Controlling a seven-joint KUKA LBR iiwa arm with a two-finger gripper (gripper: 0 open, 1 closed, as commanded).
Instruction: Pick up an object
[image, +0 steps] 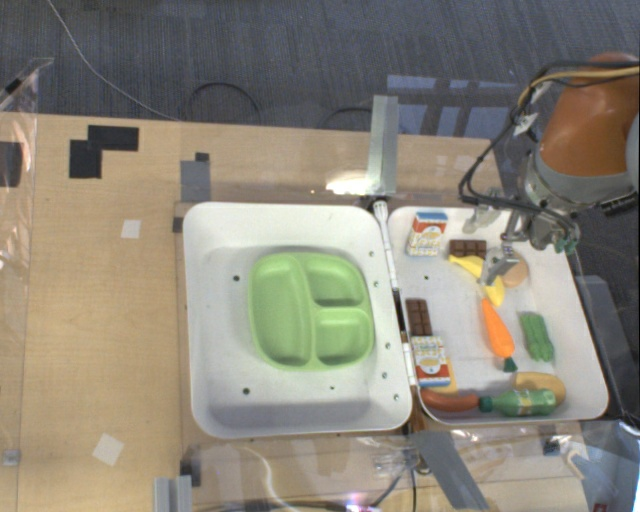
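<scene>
Banana (466, 266) lying crosswise in right bin (590, 330), gripper (503, 268) just beside it, grip state unclear

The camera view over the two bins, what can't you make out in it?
- End effector: too small and blurred in the camera view to tell open from shut.
- Banana: partly hidden by the end effector.
- Milk carton print: too small to read.
- Arm: cut off by the right edge.
</scene>
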